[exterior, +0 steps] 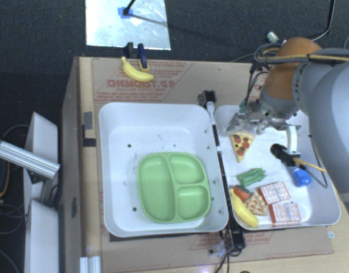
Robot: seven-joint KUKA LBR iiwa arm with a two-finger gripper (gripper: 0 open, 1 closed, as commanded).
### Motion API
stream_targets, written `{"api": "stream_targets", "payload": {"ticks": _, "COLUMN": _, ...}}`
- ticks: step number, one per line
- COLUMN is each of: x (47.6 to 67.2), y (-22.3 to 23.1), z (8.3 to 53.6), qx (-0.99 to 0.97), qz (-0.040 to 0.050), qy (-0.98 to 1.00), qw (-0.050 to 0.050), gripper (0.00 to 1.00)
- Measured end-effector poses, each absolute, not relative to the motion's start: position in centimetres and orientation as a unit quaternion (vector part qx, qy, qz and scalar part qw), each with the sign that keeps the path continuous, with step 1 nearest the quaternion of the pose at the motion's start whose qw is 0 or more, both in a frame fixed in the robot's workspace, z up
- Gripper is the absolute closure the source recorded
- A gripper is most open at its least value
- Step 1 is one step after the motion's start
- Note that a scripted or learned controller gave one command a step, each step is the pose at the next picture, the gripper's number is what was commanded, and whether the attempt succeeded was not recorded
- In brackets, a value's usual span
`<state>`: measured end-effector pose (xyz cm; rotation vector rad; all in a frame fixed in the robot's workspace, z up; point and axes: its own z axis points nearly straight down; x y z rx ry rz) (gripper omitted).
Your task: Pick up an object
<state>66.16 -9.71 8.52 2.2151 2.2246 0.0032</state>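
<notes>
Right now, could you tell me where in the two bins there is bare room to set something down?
Left bin: bare floor above and left of the green divided plate. Right bin: crowded along its lower half by the toy banana, green beans and cracker boxes; the gripper hangs over the pizza slice.

The arm is a broad, smooth grey tube, rounded and matt. Next to the pizza slice, it narrows into an orange band with a domed orange top. Thin cables loop beside the band on the side away from the slice. Between band and slice sits the gripper, a cluster of grey metal parts.
</notes>
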Motion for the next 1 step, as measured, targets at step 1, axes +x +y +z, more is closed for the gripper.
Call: {"api": "stream_targets", "payload": {"ticks": 1, "x": 62.65, "y": -8.38, "z": 8.46, "qx": 0.706, "qz": 0.0004, "qy": 0.708, "qw": 0.0, "gripper": 0.0}}
